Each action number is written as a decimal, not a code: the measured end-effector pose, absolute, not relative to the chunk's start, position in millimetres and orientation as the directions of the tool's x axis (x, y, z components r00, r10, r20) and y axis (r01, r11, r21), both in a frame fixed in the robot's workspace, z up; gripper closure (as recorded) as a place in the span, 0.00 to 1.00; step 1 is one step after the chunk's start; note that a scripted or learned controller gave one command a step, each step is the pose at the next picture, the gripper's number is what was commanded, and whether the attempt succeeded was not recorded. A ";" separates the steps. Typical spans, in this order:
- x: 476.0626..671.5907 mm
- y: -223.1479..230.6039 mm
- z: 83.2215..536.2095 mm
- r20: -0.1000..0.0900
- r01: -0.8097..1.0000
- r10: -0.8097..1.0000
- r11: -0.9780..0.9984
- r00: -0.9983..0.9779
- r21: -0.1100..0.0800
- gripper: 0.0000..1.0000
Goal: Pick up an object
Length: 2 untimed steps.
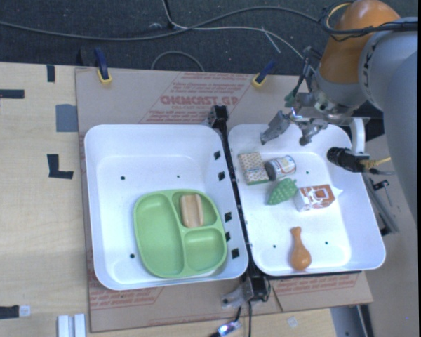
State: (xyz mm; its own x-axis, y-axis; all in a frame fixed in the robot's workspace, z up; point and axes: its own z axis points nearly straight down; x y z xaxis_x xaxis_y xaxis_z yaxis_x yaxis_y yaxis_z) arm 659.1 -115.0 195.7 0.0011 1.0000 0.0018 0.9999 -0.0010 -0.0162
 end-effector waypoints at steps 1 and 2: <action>662.3 -114.7 204.4 0.000 1.000 1.000 0.002 -0.002 -0.002 0.00; 662.5 -107.2 157.7 -0.001 1.000 1.000 0.002 -0.002 -0.006 0.00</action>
